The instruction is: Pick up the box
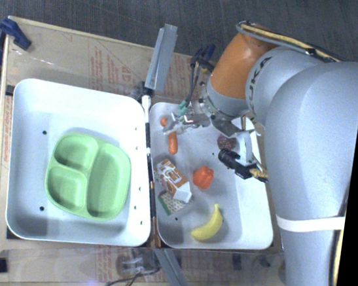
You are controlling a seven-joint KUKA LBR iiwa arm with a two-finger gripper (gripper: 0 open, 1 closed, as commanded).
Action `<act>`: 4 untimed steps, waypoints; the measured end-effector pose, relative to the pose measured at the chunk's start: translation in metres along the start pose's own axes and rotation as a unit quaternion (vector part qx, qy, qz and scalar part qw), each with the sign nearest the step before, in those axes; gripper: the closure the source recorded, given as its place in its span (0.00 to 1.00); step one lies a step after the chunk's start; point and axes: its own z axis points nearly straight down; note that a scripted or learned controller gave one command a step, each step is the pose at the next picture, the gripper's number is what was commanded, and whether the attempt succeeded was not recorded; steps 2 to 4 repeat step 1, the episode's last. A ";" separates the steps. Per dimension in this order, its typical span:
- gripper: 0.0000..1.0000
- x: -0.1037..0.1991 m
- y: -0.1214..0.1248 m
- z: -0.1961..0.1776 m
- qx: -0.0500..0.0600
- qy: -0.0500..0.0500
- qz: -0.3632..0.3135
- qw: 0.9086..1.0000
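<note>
"KUKA" is printed in black capitals on the grey arm (302, 156) at the lower right; the last letter is cut by the picture's edge. Faint red printing runs across the brown bench (79, 52) along its far edge, too washed out to read. The box (172, 179), the task's thing, carries orange, brown and white printing with no legible words. It lies in the right bin (254, 222), close to that bin's left wall and about halfway along it, tilted askew.

Two white bins sit side by side on the bench. The left bin (32, 105) holds one thing: a light green divided plate (88, 176) with three compartments, lying flat near the bin's middle. The right bin holds, besides the box, one small green and white packet (172, 203) touching the box on its near side, one yellow banana (208, 224) toward the near edge, one red-orange pepper (203, 177) near the middle just right of the box, one orange carrot (173, 143) near the far left corner, and one dark item (227, 142) by the far edge, too small to name.

The gripper (184, 116) hangs over the right bin's far left corner, above the carrot and well apart from the box. Whether its fingers are open or closed cannot be told.
</note>
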 end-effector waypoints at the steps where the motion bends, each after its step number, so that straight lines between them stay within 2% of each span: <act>1: 1.00 -0.023 0.000 -0.003 0.001 0.001 0.241 0.970; 4: 1.00 -0.023 0.000 -0.003 0.001 0.001 0.241 0.970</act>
